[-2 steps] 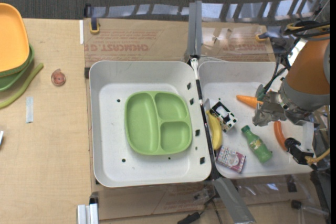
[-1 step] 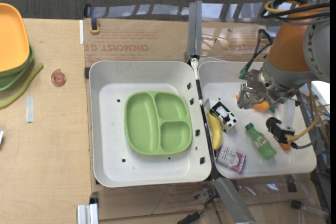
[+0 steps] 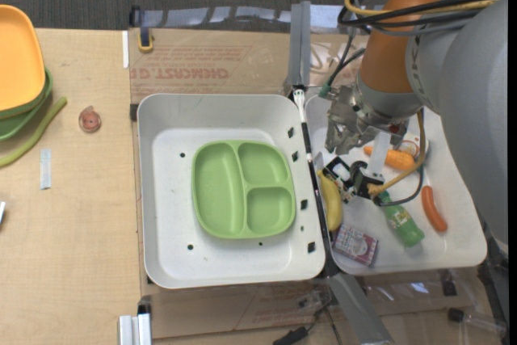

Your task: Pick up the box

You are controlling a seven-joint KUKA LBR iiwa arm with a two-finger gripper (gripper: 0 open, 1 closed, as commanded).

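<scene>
Nearest the camera, at the right bin's [image 3: 464,246] front-left corner: small flat box [image 3: 355,245], pink and white printed card, lying slightly askew, long axis running roughly ten to four. Just beyond, green bottle [image 3: 403,224], yellow banana [image 3: 331,202] along the left wall, glossy red sausage-shaped toy [image 3: 435,208]. Farther back, claw [image 3: 355,176] hanging low over the clutter, box at about six o'clock from it, near but apart. Claw opening impossible to tell; nothing visibly held. Left bin: smooth green divided plate [image 3: 242,190].

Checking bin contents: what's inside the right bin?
In the right bin: banana, small pink box, green bottle, two orange carrot-like pieces. The arm covers the bin's upper part; whatever lies under it is hidden.
</scene>
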